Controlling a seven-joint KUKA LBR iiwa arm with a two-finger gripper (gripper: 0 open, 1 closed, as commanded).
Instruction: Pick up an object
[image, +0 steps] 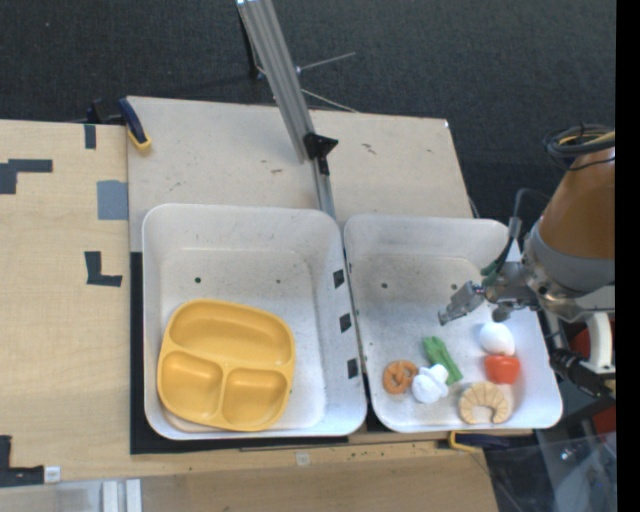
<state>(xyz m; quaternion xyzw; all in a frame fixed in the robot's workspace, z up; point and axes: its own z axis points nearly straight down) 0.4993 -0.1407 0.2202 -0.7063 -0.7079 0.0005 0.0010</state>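
Note:
My gripper (477, 308) hangs over the right bin (400, 250), near its right side, with the fingers spread open and nothing between them. Just below it lies a white egg (497, 338), close to the right finger. A red tomato (503, 369) sits under the egg. A green vegetable (440, 358), a small white piece (431, 385), a brown pretzel (400, 376) and a tan croissant (486, 402) lie along the bin's front.
The left bin (240, 240) holds a yellow divided plate (228, 364) in its front part. A grey metal rail (290, 95) slants down to the wall between the bins. The arm's orange band (590, 205) stands at the right edge.

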